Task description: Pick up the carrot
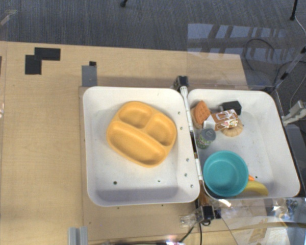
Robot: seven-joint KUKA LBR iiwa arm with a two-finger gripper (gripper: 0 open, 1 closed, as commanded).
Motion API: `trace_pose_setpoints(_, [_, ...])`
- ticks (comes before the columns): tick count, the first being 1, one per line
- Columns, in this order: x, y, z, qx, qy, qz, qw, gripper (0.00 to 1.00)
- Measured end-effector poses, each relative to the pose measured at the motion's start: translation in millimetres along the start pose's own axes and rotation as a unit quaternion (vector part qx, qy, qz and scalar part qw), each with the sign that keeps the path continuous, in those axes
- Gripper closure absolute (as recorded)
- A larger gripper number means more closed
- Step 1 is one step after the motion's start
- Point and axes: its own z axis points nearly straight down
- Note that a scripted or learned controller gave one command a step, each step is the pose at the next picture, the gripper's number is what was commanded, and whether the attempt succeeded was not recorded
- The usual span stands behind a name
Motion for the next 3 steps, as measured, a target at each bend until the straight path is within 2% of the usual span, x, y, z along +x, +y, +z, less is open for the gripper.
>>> trace_pose_setpoints(1, [0, 21, -88, 0.0, 0.001, 0.007, 1.0, 0.0])
trace_pose_setpoints(2, [-3, 66, -133, 0.003, 0.003, 0.07, 0.9976, 0.0])
trace_pose_setpoints(3, [-3, 68, -145, -0.001, 0.0, 0.065, 0.9979, 1.0])
